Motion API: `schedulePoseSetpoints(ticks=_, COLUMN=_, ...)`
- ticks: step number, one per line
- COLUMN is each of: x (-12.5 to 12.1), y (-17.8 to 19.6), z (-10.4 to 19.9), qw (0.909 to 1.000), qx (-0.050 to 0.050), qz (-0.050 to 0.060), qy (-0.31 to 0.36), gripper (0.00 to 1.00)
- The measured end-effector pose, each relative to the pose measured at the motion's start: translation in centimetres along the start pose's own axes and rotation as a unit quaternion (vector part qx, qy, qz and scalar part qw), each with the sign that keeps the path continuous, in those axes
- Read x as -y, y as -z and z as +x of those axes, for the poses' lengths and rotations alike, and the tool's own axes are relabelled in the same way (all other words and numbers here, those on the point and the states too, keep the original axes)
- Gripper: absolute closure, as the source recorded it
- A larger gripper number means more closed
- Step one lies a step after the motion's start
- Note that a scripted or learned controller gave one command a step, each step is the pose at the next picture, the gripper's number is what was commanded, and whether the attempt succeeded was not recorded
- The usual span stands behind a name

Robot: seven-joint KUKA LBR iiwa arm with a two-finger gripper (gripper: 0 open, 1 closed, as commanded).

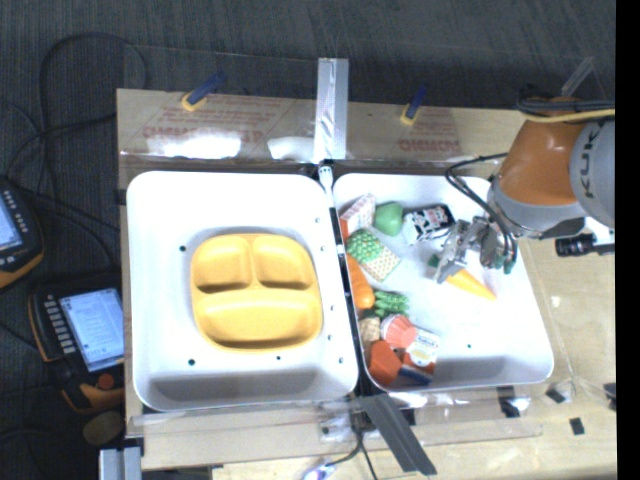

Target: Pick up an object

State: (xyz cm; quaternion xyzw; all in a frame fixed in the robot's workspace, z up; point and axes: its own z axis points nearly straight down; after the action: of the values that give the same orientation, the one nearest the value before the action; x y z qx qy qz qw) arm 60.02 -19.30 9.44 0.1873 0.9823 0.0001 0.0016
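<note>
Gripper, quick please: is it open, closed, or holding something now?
Gripper: cannot be told; it hangs in the right bin, beside the yellow wedge.

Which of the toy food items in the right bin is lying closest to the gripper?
The yellow wedge, lying just below the gripper by the right bin's right side. The other toys are clustered along the bin's left side, farther away.

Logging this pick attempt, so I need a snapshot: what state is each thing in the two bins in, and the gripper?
Yellow divided tray: flat in the left bin, compartments bare.
Yellow wedge: lying on the right bin floor, under the gripper.
Gripper: low over the right bin, beside the wedge.
Carrot: lying along the right bin's left wall.
</note>
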Motion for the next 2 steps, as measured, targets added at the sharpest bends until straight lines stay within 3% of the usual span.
schedulePoseSetpoints(ticks=1, x=-4.9, y=9.5, z=0.8, qw=0.9935, qx=-0.003, qz=0.001, qy=-0.113, gripper=1.0)
schedulePoseSetpoints(ticks=2, x=-10.8, y=12.0, z=7.7, qw=0.9928, qx=-0.004, qz=0.002, qy=-0.119, gripper=1.0)
